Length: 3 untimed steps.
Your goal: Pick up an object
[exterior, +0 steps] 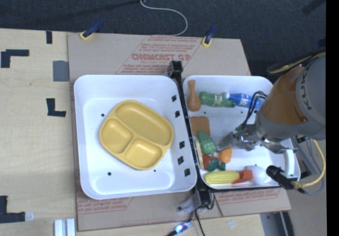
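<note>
The right bin holds several toy foods. A green bottle with a blue piece lies along the far wall, beside a brown wooden piece. A tan block, a green vegetable, an orange piece, a yellow corn cob and a red piece lie nearer the front. My gripper is low over the middle of this bin, just right of the green vegetable and above the orange piece.
In the left bin lies a yellow divided plate. The grey arm with its orange band covers the right side of the right bin. A black divider runs between the bins.
</note>
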Tool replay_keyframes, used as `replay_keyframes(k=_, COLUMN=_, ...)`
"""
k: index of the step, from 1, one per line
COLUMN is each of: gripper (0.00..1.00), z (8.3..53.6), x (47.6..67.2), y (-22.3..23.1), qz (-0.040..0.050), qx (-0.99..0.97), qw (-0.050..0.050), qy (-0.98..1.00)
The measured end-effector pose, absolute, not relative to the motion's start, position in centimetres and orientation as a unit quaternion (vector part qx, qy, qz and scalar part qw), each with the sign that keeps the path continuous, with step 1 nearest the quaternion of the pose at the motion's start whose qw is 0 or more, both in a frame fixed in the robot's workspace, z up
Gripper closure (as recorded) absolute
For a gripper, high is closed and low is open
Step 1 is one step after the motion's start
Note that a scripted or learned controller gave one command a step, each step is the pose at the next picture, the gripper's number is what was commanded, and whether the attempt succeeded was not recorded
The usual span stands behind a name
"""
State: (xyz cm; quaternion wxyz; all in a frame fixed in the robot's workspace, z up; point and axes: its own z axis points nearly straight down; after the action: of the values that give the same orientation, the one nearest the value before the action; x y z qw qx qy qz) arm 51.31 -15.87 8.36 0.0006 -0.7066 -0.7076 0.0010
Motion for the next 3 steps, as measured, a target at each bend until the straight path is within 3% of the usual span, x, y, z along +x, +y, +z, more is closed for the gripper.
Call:
replay_keyframes(k=1, gripper=1.00, z=9.5, x=51.4, y=-15.9, qz=0.0007, qx=-0.707, qw=-0.001, qy=-0.708)
replay_keyframes(k=3, gripper=1.00, z=18.8, x=51.1, y=-17.3, qz=-0.0002, qx=-0.707, qw=-0.001, qy=-0.707)
